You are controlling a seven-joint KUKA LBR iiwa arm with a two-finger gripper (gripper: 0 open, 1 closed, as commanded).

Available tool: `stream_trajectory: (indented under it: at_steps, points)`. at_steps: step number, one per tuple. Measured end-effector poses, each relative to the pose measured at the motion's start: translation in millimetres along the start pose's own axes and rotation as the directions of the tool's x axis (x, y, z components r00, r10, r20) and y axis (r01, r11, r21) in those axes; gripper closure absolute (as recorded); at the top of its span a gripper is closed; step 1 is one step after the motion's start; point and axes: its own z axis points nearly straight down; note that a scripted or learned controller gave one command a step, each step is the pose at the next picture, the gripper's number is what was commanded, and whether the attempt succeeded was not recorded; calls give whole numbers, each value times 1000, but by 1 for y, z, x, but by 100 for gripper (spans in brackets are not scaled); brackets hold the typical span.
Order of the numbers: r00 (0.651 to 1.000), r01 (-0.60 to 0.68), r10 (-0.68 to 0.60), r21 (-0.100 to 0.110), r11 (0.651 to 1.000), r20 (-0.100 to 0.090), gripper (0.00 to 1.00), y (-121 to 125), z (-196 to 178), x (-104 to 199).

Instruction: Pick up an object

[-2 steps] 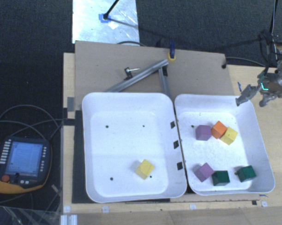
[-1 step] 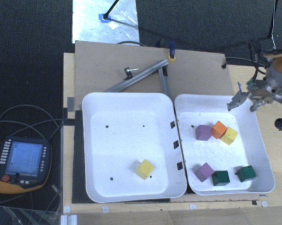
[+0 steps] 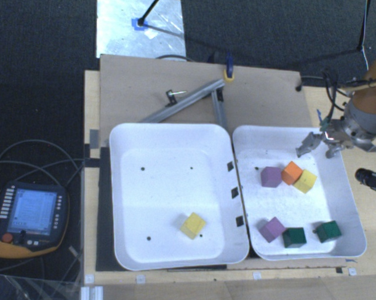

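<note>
Hand (image 3: 311,146) over right bin's (image 3: 352,201) far edge, fingers spread and gripping nothing, above orange cube (image 3: 292,173).

The bench (image 3: 196,85) bears two white bins (image 3: 125,175) (image 3: 349,207) side by side and a metal bar (image 3: 180,103)

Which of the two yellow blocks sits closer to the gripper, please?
The yellow block in the right bin, touching the orange block; the other yellow block lies in the left bin.
</note>
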Motion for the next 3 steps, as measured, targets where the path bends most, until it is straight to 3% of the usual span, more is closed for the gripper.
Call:
stream_trajectory:
  at_steps: [1,2,3]
  points:
    - [1000,-1,1,-5,1000,0,0,-6,44,3]
    - [1000,3,-3,-11,1000,2,100,-5,30,2]
    - [1000,3,-3,-12,1000,3,100,3,-34,0]
